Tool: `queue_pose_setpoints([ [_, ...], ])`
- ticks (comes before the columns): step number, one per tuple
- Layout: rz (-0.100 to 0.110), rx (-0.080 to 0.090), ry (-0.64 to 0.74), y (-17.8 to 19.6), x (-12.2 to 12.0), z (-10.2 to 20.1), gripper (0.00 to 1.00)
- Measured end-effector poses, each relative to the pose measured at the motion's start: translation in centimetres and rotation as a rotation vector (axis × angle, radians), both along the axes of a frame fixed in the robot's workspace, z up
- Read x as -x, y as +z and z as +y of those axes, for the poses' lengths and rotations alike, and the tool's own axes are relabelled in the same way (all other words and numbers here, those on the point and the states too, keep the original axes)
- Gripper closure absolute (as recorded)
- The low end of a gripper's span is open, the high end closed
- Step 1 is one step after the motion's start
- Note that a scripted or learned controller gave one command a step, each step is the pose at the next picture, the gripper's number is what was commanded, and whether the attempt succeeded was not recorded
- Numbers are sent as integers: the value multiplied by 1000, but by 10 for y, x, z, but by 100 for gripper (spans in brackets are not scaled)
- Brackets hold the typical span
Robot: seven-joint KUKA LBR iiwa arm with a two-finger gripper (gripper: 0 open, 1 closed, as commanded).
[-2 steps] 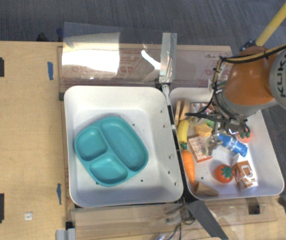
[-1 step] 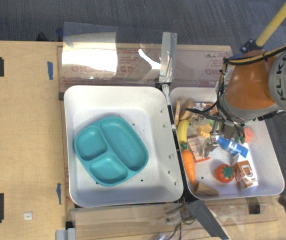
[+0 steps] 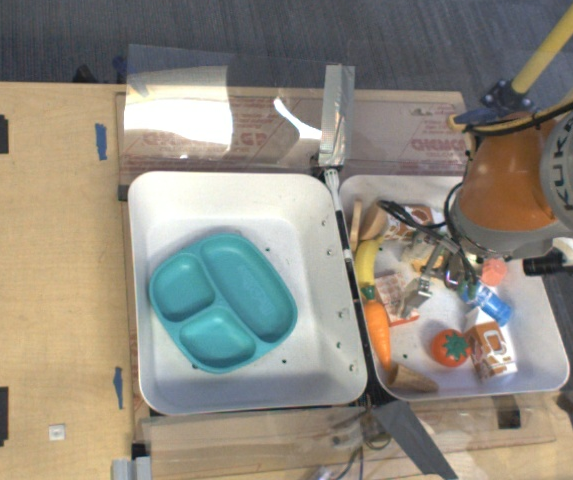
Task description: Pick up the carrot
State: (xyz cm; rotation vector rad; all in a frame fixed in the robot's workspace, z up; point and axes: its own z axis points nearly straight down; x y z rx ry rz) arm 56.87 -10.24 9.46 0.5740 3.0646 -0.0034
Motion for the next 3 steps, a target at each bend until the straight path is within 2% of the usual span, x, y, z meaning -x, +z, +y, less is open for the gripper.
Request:
queue_pose_setpoints([
  [1,0,-5,-74,-2,72,9,0],
  [2,-2,-7,72,-2,68,10,0],
  [3,17,-2,214,64,87,-28,0],
])
